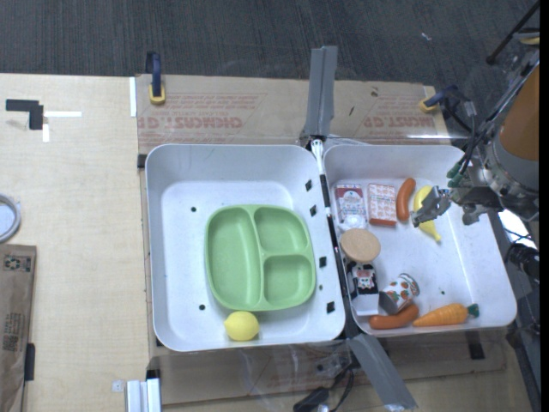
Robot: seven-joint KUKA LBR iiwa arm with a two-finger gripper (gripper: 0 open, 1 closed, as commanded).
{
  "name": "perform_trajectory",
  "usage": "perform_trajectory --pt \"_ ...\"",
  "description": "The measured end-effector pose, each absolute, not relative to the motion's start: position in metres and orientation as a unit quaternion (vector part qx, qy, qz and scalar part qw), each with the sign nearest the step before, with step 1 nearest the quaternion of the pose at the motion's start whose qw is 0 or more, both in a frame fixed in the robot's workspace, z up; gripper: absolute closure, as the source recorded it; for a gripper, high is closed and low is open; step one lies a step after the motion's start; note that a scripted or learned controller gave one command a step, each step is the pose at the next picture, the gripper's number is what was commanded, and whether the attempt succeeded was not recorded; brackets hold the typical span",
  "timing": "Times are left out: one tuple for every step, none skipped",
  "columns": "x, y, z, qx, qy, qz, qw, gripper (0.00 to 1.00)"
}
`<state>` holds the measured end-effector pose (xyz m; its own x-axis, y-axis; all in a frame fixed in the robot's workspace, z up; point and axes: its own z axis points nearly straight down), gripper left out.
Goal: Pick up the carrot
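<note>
**Clearly short of the carrot: end effector hovers over the far side of the right bin**

From my seat I work down from the big things. The worktop (69,170) carries two shallow white bins side by side, butted along a shared edge, I'd judge so that things can be shifted from one to the other. The left bin (171,178) holds a green divided plate (260,257) set near its middle, with a yellow lemon (242,325) just beside the plate's near rim. The right bin (480,256) is the crowded one: two small printed packets (367,203) lie flat along its far wall, a round tan lid (359,245) sits near the divider, and a red-and-white can (398,291) lies tipped over lower down.

The arm (519,136) comes in from the right, and its end effector (431,210) hangs over a yellow banana (425,209) and a red sausage (405,200) in the bin's far half. I see two dark fingers set somewhat apart with nothing gripped between them.

The carrot (443,315) lies flat on its side along the near wall of the right bin, green top pointing right, its tip touching a red pepper (394,319). It sits well apart from the end effector, nearer me and slightly right.
</note>
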<state>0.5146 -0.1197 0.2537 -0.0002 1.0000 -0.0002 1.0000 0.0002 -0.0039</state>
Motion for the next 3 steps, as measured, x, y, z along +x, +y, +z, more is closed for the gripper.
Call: perform_trajectory --pt "0.477 -0.119 0.184 -0.804 -0.595 0.0015 0.002 0.0" --pt "0.476 -0.127 0.091 -0.878 -0.479 0.0021 0.002 0.0" --pt "0.587 -0.173 0.168 -0.938 -0.346 0.0016 0.0 0.0"
